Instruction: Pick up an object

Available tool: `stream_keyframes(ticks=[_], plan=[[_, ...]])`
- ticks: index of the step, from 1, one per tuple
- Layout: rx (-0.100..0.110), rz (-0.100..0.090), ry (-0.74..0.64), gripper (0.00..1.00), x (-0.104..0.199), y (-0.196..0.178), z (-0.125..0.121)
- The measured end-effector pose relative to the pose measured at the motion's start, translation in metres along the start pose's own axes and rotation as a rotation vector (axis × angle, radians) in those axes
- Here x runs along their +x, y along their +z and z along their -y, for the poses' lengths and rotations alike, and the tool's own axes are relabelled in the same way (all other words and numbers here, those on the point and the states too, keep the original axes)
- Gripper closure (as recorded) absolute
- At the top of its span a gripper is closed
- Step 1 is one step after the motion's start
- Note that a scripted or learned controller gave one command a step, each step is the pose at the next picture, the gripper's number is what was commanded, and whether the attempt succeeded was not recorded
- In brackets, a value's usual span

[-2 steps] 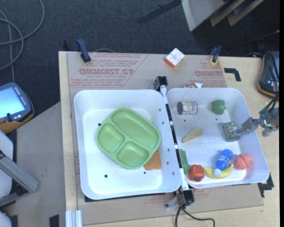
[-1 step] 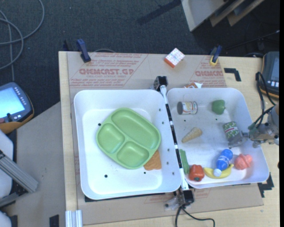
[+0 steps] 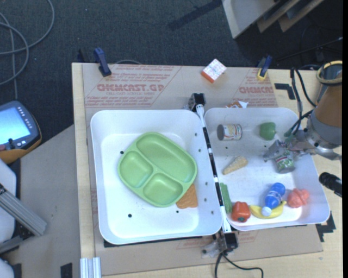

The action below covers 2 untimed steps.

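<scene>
Arm (image 3: 326, 117): reaches in from right, wrist low over right bin (image 3: 310, 179).
Gripper (image 3: 284, 155): fingers' state cannot be told.

So the bench top (image 3: 163, 87) is a pale board with red "CHEMCAST" lettering printed across the far side, held down by blue clamps (image 3: 101, 61) at the far corners. Dark grey carpet (image 3: 49, 49) is all around it, with loose cables (image 3: 22, 32) looping at far left. A lit screen (image 3: 15, 127) sits at left, and some pale furniture (image 3: 266, 16) pokes in far right.
</scene>
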State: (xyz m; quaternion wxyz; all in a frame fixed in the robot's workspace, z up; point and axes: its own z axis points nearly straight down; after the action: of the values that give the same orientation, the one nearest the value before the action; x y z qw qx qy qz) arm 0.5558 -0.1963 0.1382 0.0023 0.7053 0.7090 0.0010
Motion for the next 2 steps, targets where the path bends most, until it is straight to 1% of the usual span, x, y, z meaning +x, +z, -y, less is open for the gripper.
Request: stream_keyframes(ticks=[1,2], plan=[[0.004,0.000,0.003,0.00,-0.009,0.057,-0.023],[0.000,0.001,0.003,1.00,-0.009,0.043,-0.023]])
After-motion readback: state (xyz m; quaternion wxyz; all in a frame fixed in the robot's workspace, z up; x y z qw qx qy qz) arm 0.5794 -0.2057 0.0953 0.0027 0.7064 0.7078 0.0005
